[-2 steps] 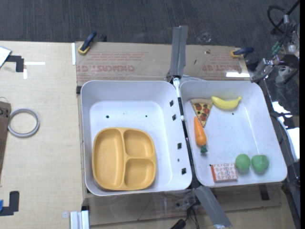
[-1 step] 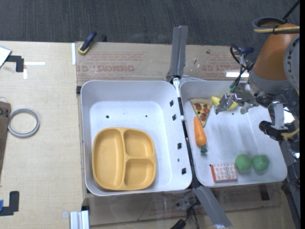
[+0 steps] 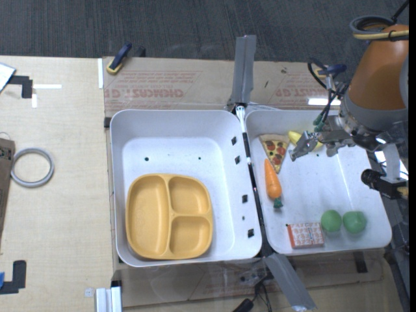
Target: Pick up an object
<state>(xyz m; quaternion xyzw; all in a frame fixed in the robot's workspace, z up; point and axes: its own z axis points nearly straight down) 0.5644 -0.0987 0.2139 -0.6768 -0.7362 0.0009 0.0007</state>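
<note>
The right bin (image 3: pixel 338 187) holds several toy items. A pizza slice (image 3: pixel 274 149) lies at its upper left, with an orange carrot (image 3: pixel 272 179) just below it. Two green balls (image 3: pixel 331 221) (image 3: pixel 355 222) sit near the front right, and a small red and white box (image 3: pixel 305 235) lies at the front edge. A yellow object (image 3: pixel 295 136) lies at the back, partly hidden by the gripper. My gripper (image 3: pixel 316 148) hovers over the back of the right bin, beside the yellow object, its fingers open with nothing held between them.
The left bin (image 3: pixel 130 135) holds a yellow divided plate (image 3: pixel 170 214). A grey divider (image 3: pixel 246 77) stands between the bins at the back. A tape roll (image 3: pixel 29 167) lies on the bench at the far left. The arm (image 3: pixel 380 77) fills the upper right.
</note>
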